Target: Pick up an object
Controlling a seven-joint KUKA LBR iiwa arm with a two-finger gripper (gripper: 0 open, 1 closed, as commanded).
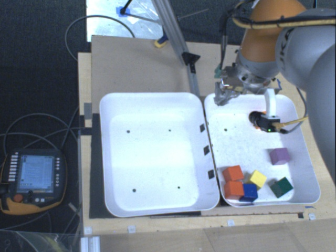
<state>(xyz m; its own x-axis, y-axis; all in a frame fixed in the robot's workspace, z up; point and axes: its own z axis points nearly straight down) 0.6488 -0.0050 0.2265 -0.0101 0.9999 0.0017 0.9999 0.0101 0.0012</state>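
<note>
While the gripper (224,96) hangs over the right bin (294,109), grip unclear, small coloured blocks (251,182) cluster at its near edge.

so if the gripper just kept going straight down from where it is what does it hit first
Probably the bare floor of the right bin near its far left corner. The gripper points down there, well clear of the blocks at the near edge, though depth is hard to judge.

The pincer (227,96) is too small and dark to read, and the arm (310,46) runs off the right edge.
</note>
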